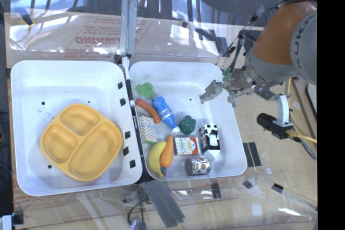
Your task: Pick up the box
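While the arm (285, 35) reaches in from the right, the gripper (215, 91) hangs over the right bin (186, 70), near its upper right corner, above bare white floor. Can't tell whether the fingers are spread or closed; the tip is a small grey blur at this angle. Nothing visible between them.

The box (186, 145) is the small orange-and-white carton lying in the lower part of the right bin. It sits between the carrot (167, 152) on its left and the black-and-white milk carton (210, 138) on its right, touching or just beside both. A red-labelled can (198, 166) lies just below it. The box is well apart from the gripper, lower and to the left of it.

Other contents of the right bin:
- green leafy toy (144, 89) near the left wall, upper part
- sausage (147, 110) just below that, tilted
- blue bottle (164, 112) beside the sausage, lying at a slant
- dark green piece (187, 125), looks like broccoli, just above the box
- patterned packet (146, 129) against the left wall
- banana (156, 158) at the lower left, touching the carrot

The left bin (32, 78) holds 1 yellow divided plate (81, 141) with 3 compartments, lying flat in the lower middle.

Both bins sit side by side on the desk (259, 191), with clear plastic sheeting (81, 29) behind them.
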